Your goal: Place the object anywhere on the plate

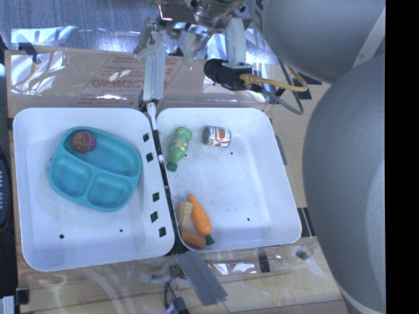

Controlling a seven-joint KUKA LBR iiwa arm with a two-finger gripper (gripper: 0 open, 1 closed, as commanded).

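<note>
Resting on the teal plate [98,172], a purple ball [83,141] lies well apart from the gripper [171,44], whose finger state is unclear.

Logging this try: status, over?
Gripper up above the bins' far edge. Purple ball sits in the blue plate, left bin. Bottle, can, carrot lie in right bin.

The grey arm fills the right side (bulky, close to camera), its hand [171,44] raised at top centre.
</note>
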